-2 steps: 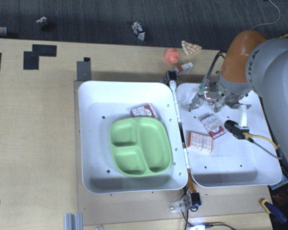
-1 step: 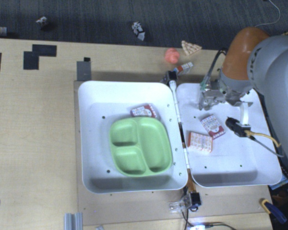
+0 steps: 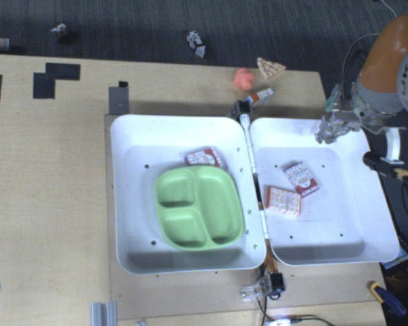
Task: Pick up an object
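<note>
Overhead, the tool (image 3: 331,129), grip state unclear, hovers at the right bin's (image 3: 374,202) far rim, needing descent toward the snack packets (image 3: 284,202).

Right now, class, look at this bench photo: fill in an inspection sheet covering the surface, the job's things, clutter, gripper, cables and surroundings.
Surface: pale wooden bench bearing a left bin and a right bin, side by side.
Job's things: green divided tray and a red-and-white packet in the left bin; two small packets in the right bin.
Clutter: pink ball, wedge-shaped item and a small tube on the bench behind the bins.
Gripper: gripper over the right bin's far right corner, holding nothing visible.
Cables: dark cables looping beside the arm; wires at the front edge.
Surroundings: dark carpet with scattered small bits.
</note>
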You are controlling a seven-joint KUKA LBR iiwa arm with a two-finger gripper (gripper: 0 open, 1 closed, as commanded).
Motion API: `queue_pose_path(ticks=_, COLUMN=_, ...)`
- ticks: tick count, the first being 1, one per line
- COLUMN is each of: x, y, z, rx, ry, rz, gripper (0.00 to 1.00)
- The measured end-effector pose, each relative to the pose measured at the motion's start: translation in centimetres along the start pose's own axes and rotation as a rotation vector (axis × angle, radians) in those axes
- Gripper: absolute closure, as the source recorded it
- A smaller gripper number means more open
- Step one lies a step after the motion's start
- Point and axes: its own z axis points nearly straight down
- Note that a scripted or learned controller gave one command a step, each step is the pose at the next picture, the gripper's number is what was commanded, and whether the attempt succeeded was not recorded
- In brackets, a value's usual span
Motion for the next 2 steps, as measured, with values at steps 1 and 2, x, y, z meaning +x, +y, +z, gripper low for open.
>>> queue_pose_path(ticks=1, x=0.1, y=0.0, z=0.1, rx=0.002, ry=0.002, rz=-0.001, gripper=0.0)
queue_pose_path(ticks=2, x=5.7, y=-3.2, z=7.4, rx=0.002, ry=0.003, rz=-0.002, gripper=0.0)
